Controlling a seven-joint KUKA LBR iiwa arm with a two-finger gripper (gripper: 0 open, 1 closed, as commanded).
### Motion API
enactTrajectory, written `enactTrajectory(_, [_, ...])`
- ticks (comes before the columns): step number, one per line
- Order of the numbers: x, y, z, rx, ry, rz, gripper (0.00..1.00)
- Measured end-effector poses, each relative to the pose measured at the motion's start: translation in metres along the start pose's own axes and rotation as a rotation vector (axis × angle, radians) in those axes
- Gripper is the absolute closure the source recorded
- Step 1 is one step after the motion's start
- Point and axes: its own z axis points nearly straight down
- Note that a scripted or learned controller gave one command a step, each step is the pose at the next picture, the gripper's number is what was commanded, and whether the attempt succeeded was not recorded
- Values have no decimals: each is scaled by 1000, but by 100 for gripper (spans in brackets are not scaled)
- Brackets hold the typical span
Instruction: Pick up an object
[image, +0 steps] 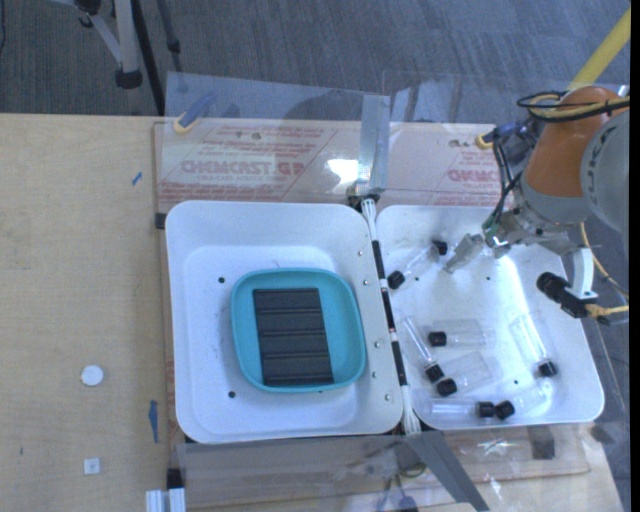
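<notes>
Camera view: grey arm (585, 150) with orange band reaches in from the right, gripper (462, 255) low over the upper part of the right bin (575, 395). Can't tell how far the gripper is open, or whether it grips anything; too small and blurred. Right bin holds scattered clear tubes with black caps: one (455, 339) mid-bin, one (497, 408) near the front edge, one (412, 268) just left of the gripper. Left bin (190, 300) holds a teal tray (243, 330) with a dark ridged block (291, 336) inside it.
</notes>
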Motion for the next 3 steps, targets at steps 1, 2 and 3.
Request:
enactTrajectory(1, [72, 7, -1, -1, -1, 21, 0])
enactTrajectory(2, [88, -40, -6, 2, 1, -16, 0])
enactTrajectory(3, [103, -101, -7, 3, 2, -49, 0])
